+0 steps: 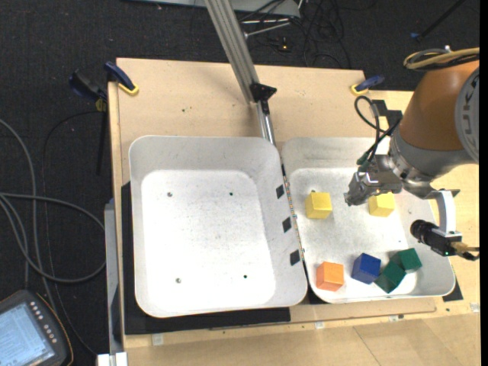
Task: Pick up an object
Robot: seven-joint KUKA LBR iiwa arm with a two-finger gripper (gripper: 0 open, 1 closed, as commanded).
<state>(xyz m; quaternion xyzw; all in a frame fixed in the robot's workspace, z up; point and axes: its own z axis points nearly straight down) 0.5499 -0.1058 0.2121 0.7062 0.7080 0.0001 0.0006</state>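
two yellow blocks lie in the right bin (305, 155): one yellow block (319, 204) near the bin's left wall, a second yellow block (381, 203) just beside the gripper (358, 194). the gripper sits low between them, nearer the second; whether it is open or closed cannot be told, and nothing is seen in its grasp. orange block (330, 275), blue block (367, 268) and two green blocks (399, 270) lie along the bin's near edge. left bin (145, 227) adjoins on the bench (191, 90).
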